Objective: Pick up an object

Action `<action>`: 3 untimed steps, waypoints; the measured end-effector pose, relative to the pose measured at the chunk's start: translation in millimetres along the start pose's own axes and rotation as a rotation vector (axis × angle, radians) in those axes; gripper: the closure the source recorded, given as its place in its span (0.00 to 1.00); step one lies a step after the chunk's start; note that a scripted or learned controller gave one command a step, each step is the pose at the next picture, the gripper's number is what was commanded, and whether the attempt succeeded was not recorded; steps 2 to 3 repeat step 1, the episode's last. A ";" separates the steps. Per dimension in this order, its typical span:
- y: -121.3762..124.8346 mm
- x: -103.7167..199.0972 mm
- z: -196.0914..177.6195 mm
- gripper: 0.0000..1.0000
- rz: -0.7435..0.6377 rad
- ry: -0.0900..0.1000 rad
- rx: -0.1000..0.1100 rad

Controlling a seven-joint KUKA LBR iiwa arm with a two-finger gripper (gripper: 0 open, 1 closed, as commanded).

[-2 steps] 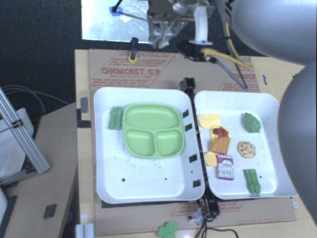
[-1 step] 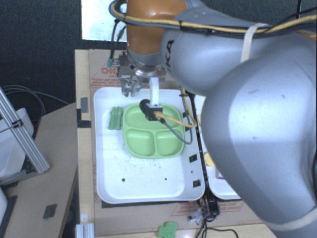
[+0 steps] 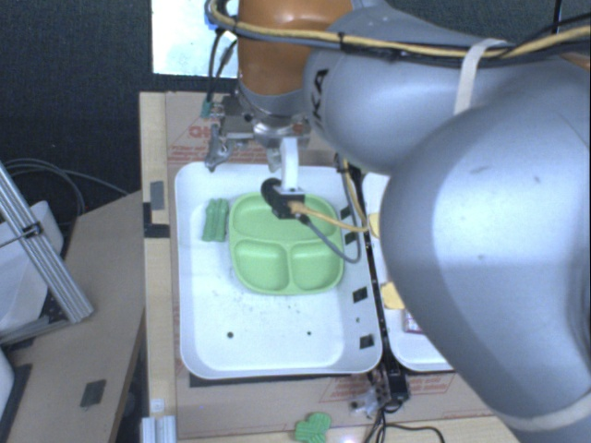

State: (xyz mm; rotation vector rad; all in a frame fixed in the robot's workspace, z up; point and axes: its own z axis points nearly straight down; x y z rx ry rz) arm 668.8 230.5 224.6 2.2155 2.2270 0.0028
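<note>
A light green divided plate [image 3: 282, 257] lies in the middle of the left white bin [image 3: 268, 358]. A small darker green ridged block [image 3: 216, 220] sits just left of the plate, near the bin's left wall. My gripper [image 3: 246, 153] hangs over the far edge of this bin, just beyond the plate and a little right of the block. Nothing shows between its fingers. The grey arm with its orange band covers the upper right of the view.
The right bin [image 3: 416, 363] is mostly hidden under the arm; a yellow piece [image 3: 391, 295] shows at its left side. A green clover-shaped object [image 3: 314, 426] lies on the bench in front of the bins. An aluminium frame [image 3: 42, 266] stands at the left.
</note>
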 end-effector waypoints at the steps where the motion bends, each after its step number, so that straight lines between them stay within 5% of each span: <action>1: -30.3 -64.3 133.8 0.00 0.009 -0.006 0.014; 3: -30.3 -64.3 133.8 0.00 0.009 -0.006 0.014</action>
